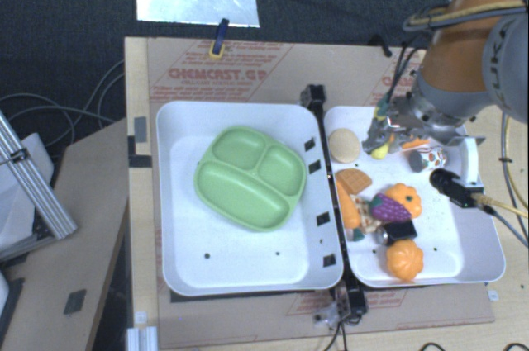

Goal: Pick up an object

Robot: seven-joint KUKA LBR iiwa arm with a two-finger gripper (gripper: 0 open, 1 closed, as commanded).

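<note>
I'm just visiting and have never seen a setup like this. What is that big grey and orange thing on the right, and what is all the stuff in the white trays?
That is a robot arm, reaching in from the right; a program moves it. The single camera looks down on the bench at a slant. Its tool hangs over the right bin, next to a small yellow piece; whether it grips anything cannot be told. That bin holds toy food: a cream egg-like ball, purple grapes, two orange pumpkin-like pieces, a cracker-like piece. The left bin holds a green divided plate. The job is to pick one object up.
</note>
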